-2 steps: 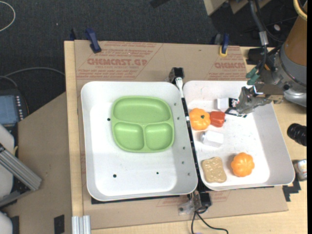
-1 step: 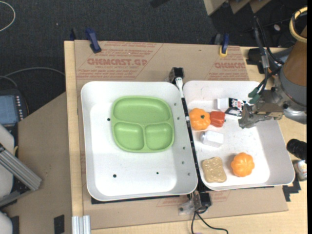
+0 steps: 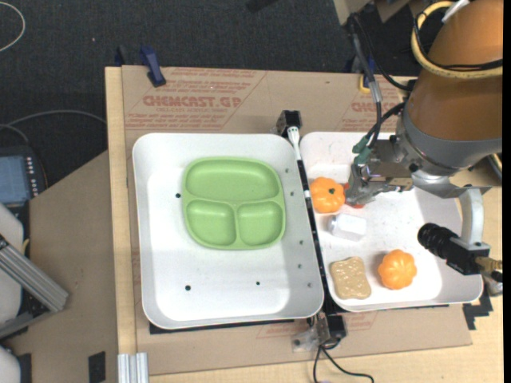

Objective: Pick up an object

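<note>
Red print reading "CHEMCAST" runs along the bench [image 3: 231, 94] far edge. The left bin [image 3: 156, 238] holds a green divided plate [image 3: 234, 202], with bare floor around it. In the right bin [image 3: 447, 290], the gripper [image 3: 361, 191] hangs just beside a small orange pumpkin [image 3: 326, 195] at the left wall; whether its jaws are spread or pressed together cannot be told.

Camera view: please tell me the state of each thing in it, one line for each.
Green plate: lying flat in the left bin.
Pumpkin: in the right bin, beside the hand.
Second pumpkin: resting apart, near the front.
White block: lying flat.
Cracker: lying flat.
</note>
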{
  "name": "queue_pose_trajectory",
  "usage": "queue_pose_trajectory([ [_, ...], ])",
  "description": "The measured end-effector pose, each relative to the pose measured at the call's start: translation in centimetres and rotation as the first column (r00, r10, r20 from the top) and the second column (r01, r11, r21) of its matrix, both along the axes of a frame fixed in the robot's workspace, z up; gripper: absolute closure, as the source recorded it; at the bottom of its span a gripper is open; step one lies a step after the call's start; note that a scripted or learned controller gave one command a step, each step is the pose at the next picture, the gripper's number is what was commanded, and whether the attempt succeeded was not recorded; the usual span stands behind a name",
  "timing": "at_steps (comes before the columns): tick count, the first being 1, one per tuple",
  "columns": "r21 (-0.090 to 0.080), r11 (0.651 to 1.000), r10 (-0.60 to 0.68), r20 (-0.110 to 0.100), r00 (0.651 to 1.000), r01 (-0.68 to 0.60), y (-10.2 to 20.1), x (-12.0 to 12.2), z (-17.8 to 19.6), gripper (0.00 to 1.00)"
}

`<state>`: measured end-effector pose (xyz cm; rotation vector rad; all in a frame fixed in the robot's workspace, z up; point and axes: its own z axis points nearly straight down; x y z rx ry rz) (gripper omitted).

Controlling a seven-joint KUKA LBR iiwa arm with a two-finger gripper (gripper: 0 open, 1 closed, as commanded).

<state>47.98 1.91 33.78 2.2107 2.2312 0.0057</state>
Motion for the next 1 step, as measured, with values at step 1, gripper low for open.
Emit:
queue_pose_trajectory([
  [1, 0.002, 1.0, -0.002, 0.011, 1.0, 0.002, 6.61, 0.06, 10.69, 1.0],
])
